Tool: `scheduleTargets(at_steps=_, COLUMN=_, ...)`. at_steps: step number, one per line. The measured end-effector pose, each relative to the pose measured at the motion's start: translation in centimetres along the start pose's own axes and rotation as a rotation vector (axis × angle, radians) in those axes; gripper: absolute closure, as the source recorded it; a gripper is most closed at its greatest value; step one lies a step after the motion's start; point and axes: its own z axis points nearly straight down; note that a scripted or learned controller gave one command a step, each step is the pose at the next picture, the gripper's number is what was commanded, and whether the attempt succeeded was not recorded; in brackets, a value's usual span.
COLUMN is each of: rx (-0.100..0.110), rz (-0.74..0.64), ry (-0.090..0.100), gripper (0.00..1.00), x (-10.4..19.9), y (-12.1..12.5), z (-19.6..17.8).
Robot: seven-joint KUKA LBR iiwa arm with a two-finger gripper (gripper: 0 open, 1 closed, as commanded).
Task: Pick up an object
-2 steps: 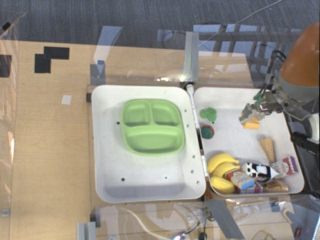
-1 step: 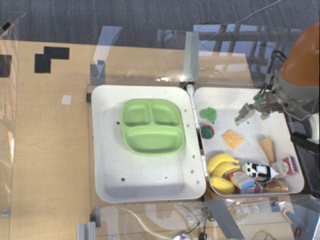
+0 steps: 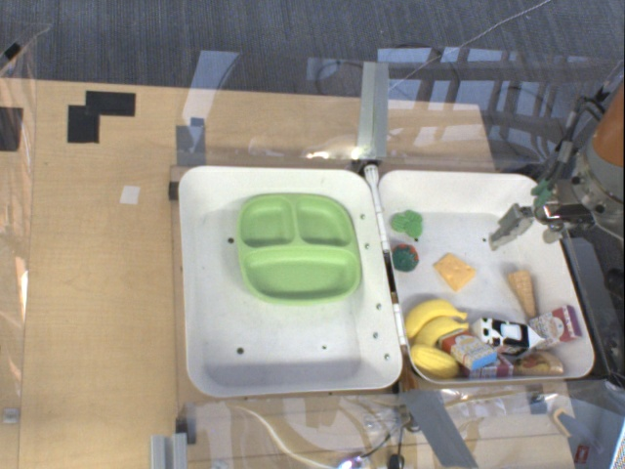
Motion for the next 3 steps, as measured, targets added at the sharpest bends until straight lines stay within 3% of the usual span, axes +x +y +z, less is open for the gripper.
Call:
scheduleTargets(at_steps=1, rx=0.006, rz=0.132, ry=0.002, gripper=0.00, x=4.3, y=1.7, z=15.7)
scheduleTargets(at_steps=2, rx=-0.009, rz=0.045, ry=0.000, gripper=0.00, x=3.8, y=7.6, z=19.2)
scheduleTargets(at_steps=3, rx=-0.015, rz=-0.031, ry=-0.001, gripper=0.00, x=4.3, y=3.4, z=19.0)
